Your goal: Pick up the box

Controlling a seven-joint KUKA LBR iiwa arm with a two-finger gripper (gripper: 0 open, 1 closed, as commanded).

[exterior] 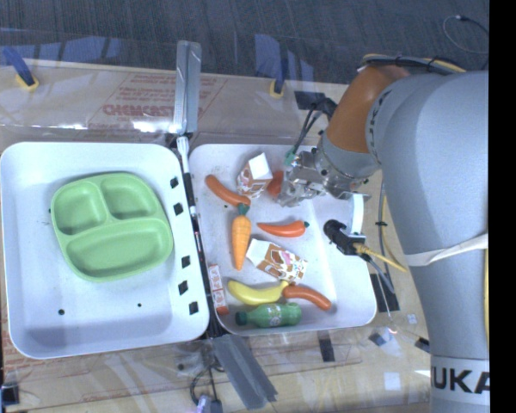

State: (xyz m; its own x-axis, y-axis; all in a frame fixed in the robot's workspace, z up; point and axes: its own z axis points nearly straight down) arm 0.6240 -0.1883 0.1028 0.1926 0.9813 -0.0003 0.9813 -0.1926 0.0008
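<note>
1. The arm (430, 188) reaches in from the right, its orange band (357, 114) above the wrist.
2. The tool (294, 188) is low in the back of the right bin (348, 304), just right of the small box (256, 173) and close over a red item (276, 181) lying next to that box.
3. Whether the tool's parts stand apart or together cannot be told; the wrist hides them, and nothing can be seen clamped in them.
4. There are 2 boxes in the right bin. The small one sits tilted near the back wall, touching or nearly touching the far sausage (225, 190) on its left.
5. The larger box (276, 261) lies flat near the bin's middle, white with a brown and red print, well apart from the tool.
6. A carrot (240, 237) lies lengthwise left of the larger box, its green top toward the back.
7. A second sausage (281, 228) lies between the 2 boxes.
8. At the front of the bin a banana (256, 292) lies just below the larger box, a third sausage (308, 297) to its right, and a green bottle (267, 316) on its side along the front wall.
9. The left bin (34, 317) holds a green tray (112, 226) with 3 compartments.
10. Both bins rest side by side on the table (86, 101).
</note>
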